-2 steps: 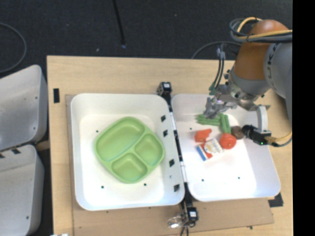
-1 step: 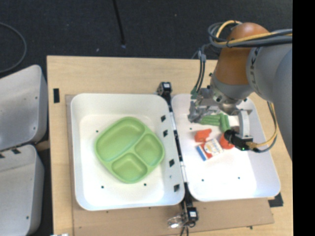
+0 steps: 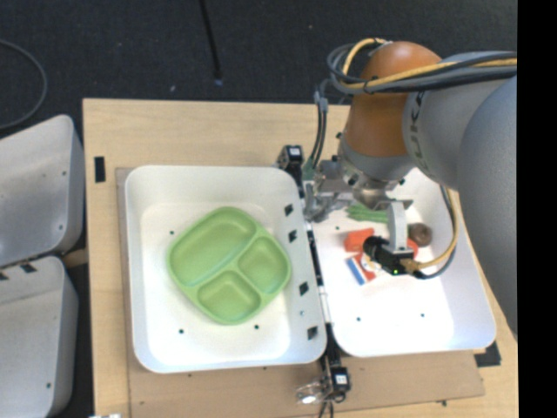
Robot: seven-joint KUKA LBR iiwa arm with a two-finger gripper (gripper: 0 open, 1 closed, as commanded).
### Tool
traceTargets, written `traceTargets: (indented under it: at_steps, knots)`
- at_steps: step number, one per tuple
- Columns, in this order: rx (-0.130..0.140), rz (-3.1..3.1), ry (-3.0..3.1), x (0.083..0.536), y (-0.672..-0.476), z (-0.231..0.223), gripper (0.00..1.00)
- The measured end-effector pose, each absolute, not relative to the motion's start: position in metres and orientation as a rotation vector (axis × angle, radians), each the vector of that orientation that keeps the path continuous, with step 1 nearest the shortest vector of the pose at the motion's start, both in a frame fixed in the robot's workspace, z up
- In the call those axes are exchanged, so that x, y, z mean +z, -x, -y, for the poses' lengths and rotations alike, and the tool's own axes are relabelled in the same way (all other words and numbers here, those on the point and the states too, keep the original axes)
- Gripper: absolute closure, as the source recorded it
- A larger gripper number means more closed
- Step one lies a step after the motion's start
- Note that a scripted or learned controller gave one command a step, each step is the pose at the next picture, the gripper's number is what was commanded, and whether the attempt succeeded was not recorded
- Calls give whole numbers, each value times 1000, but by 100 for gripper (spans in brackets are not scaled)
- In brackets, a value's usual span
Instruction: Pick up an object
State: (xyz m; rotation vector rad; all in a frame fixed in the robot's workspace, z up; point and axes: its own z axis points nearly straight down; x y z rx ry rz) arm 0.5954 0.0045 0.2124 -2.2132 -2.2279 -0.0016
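Reaching in from the right of the camera view, the grey arm [image 3: 470, 111] with its orange band [image 3: 387, 103] hangs over the right-hand white bin [image 3: 435, 329] — wrist low, near the bin's upper left corner. The gripper [image 3: 352, 200] sits under the wrist hardware, and its opening cannot be told from this angle; nothing is seen between its parts.

Just below and to the right of the gripper lies a cluster of small objects on the bin floor: an orange-red piece [image 3: 359, 239], a blue-and-white item [image 3: 359, 271] beneath it, a green sliver [image 3: 361, 210] close under the wrist, and a brown round object [image 3: 420, 232] further right. A black fitting with a green light [image 3: 389, 258] hangs among them on a yellow-and-black cable [image 3: 444, 251].

Well to the left of the gripper, across the divider, the left-hand bin [image 3: 148, 320] holds a green three-compartment plate [image 3: 228, 264] lying flat, slightly rotated. Both bins rest side by side on the wooden tabletop [image 3: 104, 138].
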Motion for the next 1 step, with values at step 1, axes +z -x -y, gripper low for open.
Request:
traceTargets:
  at_steps: [1]
  knots:
    - [-6, 2231, 2212, 237, -585, -59, 100]
